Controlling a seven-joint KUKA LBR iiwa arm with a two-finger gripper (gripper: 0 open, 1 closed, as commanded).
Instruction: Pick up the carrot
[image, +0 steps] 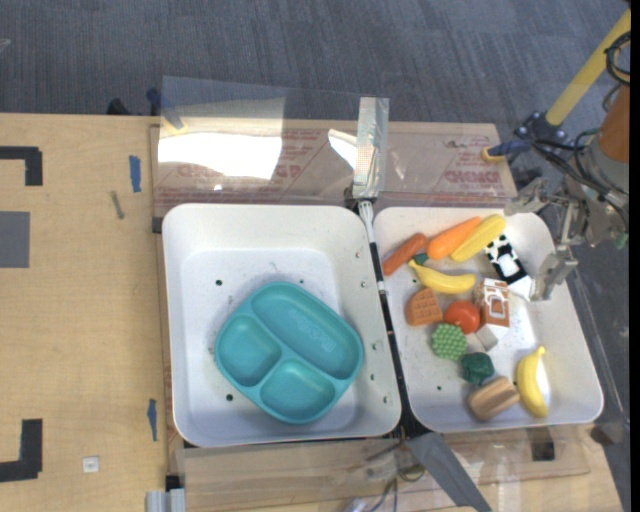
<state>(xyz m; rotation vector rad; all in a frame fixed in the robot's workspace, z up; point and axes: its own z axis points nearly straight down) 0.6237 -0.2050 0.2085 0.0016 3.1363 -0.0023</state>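
Orange tapered carrot (455, 238) beside yellow banana (443, 279)

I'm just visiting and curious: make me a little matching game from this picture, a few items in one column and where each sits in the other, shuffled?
Things:
1. teal plastic divided plate
2. orange toy carrot
3. yellow toy banana lying alone
4. metal two-finger gripper

Places:
A. near corner of the right bin, by the brown bun-shaped toy
B. over the right bin's right side
C. in the left bin
D. far end of the right bin, beside a yellow toy

Pairs: 1-C, 2-D, 3-A, 4-B
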